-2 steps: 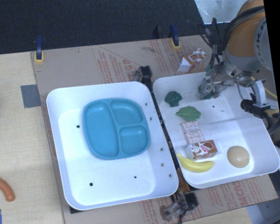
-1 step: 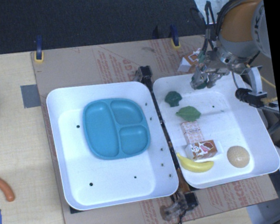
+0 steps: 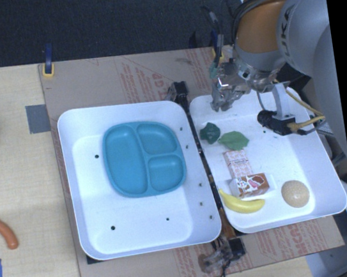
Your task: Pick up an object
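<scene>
The claw (image 3: 224,98) hangs above the green toy (image 3: 211,132); its state I cannot tell. Descending here, it may strike the bin (image 3: 313,210) wall.

Two shallow white bins sit side by side on the bench (image 3: 19,183). The left bin (image 3: 97,230) holds a blue divided plate (image 3: 143,158). In the right bin (image 3: 313,165) lie a dark green object (image 3: 210,132), a green leaf-shaped piece (image 3: 234,139) just beside it, a small printed packet (image 3: 242,171), a yellow banana (image 3: 240,202) near the front wall, and a tan round object (image 3: 295,193) toward the front right corner. The pincer (image 3: 224,99) hangs over the right bin's far left corner, above the dark green object. A sausage (image 3: 1,231) lies on the bench, well left of the bins.
</scene>
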Tool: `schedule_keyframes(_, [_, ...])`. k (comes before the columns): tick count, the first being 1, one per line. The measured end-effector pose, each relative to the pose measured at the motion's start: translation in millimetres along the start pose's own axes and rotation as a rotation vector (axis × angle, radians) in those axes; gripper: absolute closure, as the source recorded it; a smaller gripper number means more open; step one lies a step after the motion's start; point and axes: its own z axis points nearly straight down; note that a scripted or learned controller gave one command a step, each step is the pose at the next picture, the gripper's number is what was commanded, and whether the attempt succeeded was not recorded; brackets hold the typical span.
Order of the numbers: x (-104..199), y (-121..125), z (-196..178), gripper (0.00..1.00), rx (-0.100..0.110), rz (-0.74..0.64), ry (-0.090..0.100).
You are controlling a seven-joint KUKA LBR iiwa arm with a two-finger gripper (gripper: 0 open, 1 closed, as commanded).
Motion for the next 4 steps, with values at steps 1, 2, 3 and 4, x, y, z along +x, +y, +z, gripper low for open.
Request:
schedule_keyframes(1, [-1,0,0,0.0,0.0,0.001,0.0])
schedule_keyframes(2, [-40,-18,1,0.0,0.001,0.003,-0.001])
schedule_keyframes(3, [-58,-44,102,0.0,0.002,0.002,-0.001])
schedule_keyframes(4, [-59,-43,91,1.0,0.001,0.001,-0.003])
